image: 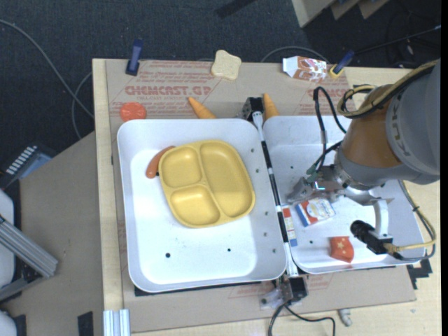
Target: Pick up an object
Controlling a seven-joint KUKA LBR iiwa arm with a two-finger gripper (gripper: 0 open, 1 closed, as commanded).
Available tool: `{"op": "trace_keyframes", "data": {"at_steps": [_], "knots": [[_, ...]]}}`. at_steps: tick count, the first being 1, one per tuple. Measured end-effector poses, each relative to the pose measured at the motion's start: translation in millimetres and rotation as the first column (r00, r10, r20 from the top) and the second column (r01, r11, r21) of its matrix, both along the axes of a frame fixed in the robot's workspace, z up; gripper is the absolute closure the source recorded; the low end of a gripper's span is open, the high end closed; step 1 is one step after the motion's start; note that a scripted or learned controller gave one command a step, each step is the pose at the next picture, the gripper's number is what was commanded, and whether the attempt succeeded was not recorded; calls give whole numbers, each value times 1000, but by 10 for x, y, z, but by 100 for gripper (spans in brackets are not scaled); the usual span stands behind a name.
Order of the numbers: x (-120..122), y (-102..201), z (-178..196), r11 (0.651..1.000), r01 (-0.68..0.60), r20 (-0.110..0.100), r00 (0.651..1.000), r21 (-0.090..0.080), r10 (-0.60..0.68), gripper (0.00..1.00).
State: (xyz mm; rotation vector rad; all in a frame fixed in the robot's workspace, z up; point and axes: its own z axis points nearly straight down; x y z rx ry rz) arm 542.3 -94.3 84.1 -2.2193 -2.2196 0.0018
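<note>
A grey KUKA arm [402, 128] with an orange wrist band reaches in from the right and hangs low over the right white bin [294, 142], its gripper [313, 185] poised just above a small white packet with red and blue print [316, 211]. The metal fingertips sit at the packet's upper left edge; from this slanted overhead view it is not possible to tell how far apart they stand, or whether they touch the packet at all, and nothing can be seen held between them. Near the same bin's front edge lies a small red block [341, 248], just beside a black fitting on the arm's cabling. In the left white bin [203, 257], a yellow three-compartment plate [206, 183] rests tilted toward the back, with an orange sausage-shaped toy [153, 165] tucked against its left rim. Beyond the bins, on the cardboard-covered bench [164, 82], lie a slice of toy bread [226, 64], a toy carrot [201, 108] and a crumpled wrapper [305, 67].
</note>
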Motion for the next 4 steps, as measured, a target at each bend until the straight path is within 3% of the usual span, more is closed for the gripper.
{"op": "trace_keyframes", "data": {"at_steps": [1,2,3,4], "knots": [[4,0,101,1000,0,2,1000,-1,0,100],[3,0,99,1000,0,1,1000,-1,0,0],[-211,-121,-1,1000,1,1,1000,-1,-1,0],[0,-7,3,1000,-1,4,1000,-2,1,0]]}}
